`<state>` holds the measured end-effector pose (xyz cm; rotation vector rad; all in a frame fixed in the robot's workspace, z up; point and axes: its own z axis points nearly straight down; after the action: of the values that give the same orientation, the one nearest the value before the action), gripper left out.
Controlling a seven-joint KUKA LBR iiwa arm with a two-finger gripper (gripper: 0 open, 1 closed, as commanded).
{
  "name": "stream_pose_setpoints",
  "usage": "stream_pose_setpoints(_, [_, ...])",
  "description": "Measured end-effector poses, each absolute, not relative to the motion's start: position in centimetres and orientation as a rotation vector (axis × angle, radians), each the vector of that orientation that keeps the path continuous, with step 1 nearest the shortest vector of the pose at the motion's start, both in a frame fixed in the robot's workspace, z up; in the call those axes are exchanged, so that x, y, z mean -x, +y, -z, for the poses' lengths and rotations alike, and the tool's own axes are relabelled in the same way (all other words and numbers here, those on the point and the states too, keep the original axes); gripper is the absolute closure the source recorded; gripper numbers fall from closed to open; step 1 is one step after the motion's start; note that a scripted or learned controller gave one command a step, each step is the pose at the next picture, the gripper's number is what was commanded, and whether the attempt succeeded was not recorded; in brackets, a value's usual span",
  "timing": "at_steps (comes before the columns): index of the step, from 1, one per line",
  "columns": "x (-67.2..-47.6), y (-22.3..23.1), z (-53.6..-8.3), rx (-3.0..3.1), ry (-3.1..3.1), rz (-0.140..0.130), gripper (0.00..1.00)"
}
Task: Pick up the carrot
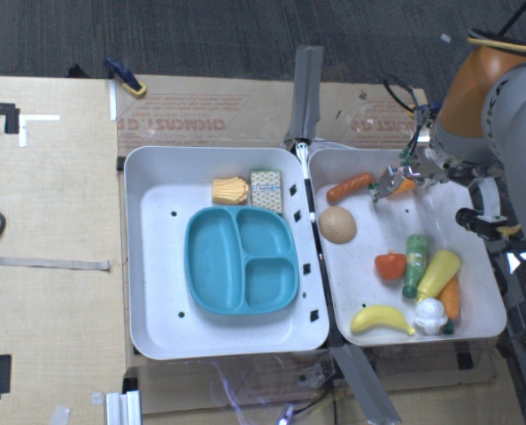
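A: Where is the orange plastic carrot (452,297)?

B: In the right-hand shallow white bin (475,237), near its front right corner, touching the yellow squeeze bottle (437,274) and the white round object (429,315).

A: And the two-finger metal gripper (392,184)?

B: Over the same bin's rear part, well apart from the carrot. An orange piece lies at its tip; whether the fingers are apart or together cannot be determined.

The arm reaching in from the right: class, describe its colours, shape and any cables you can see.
The arm is bulky and rounded, grey, with a broad orange band above the wrist. Thin black cables loop near the wrist. The gripper is small, metallic grey and dark. A black fitting juts from the grey housing lower down.
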<state>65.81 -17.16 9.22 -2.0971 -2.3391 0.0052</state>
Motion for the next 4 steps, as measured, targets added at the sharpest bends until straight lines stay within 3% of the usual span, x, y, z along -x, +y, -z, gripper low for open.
stream_pose_setpoints(1, [-66.08, -21.68, -10.62, 2.139, -2.296, 0.006, 0.00])
stream_pose_setpoints(2, [-66.21, -21.19, -9.76, 2.296, -2.124, 0.010, 0.00])
stream_pose_setpoints(3, [-66.09, -21.26, -10.53, 2.293, -2.128, 0.000, 1.00])
stream_pose_setpoints(4, [-66.15, -21.17, -10.55, 2.292, -2.129, 0.002, 0.00])
